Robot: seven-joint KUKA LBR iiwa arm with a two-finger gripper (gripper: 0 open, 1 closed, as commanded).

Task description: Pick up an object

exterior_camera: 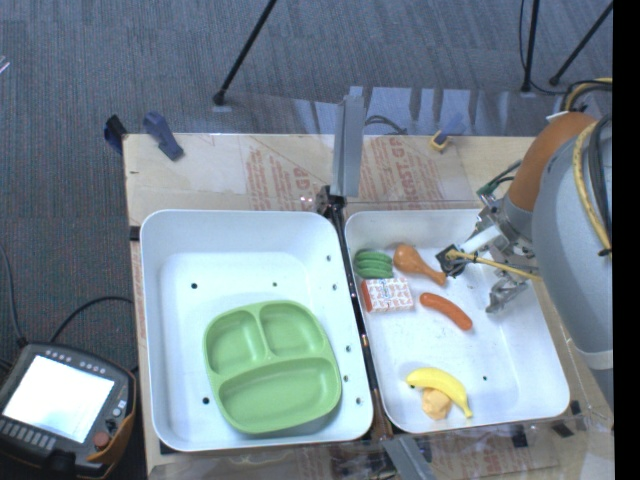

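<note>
A glossy curved banana [441,386] lies low in the right bin [530,368], long axis running left to right-down. The gripper [478,258] hangs above the bin's upper right, grasp unclear.

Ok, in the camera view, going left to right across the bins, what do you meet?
Green divided plate → green pepper → patterned block → sausage → gripper.
</note>
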